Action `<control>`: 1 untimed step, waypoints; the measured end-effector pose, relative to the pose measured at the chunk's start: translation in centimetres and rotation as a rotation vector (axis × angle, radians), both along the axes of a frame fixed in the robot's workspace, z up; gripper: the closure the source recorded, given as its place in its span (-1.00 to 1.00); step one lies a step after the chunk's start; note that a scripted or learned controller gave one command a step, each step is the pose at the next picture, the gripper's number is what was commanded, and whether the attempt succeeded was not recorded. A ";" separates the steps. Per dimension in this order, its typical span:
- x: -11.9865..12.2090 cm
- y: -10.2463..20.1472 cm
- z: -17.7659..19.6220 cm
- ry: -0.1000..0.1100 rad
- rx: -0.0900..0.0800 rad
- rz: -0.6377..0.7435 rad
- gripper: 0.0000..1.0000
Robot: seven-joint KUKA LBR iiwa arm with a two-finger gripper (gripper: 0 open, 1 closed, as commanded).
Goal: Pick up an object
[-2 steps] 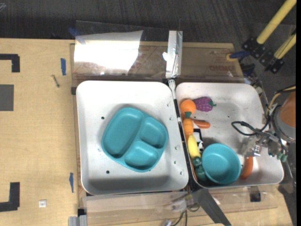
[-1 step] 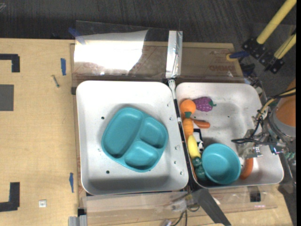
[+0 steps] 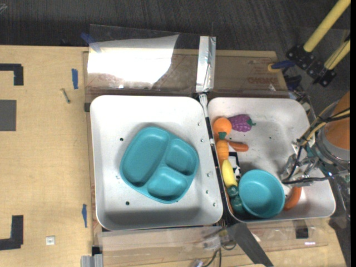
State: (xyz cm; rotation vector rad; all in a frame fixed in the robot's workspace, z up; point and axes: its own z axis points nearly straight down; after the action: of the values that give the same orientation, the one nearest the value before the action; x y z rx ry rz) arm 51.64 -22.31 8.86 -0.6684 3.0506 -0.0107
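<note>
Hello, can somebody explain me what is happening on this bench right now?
A robot arm reaches in from the right over the right bin, its gripper low near the bin's right side. That bin holds a teal bowl, a purple toy, and orange and yellow toy foods along its left edge. The left bin holds a teal divided plate. Nothing looks picked up yet.

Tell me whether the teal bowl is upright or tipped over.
Upright. The teal bowl in the right bin shows its round open mouth and inner hollow facing up.

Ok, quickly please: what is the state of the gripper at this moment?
Gripper: over the right bin, near its right wall; open or closed cannot be told.
</note>
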 end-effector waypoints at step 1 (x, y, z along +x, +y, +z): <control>-0.4 0.1 0.0 0.001 -0.005 0.362 1.00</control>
State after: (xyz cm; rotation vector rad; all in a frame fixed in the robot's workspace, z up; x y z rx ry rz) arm 51.22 -22.21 8.85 -1.2071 2.8813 -0.0130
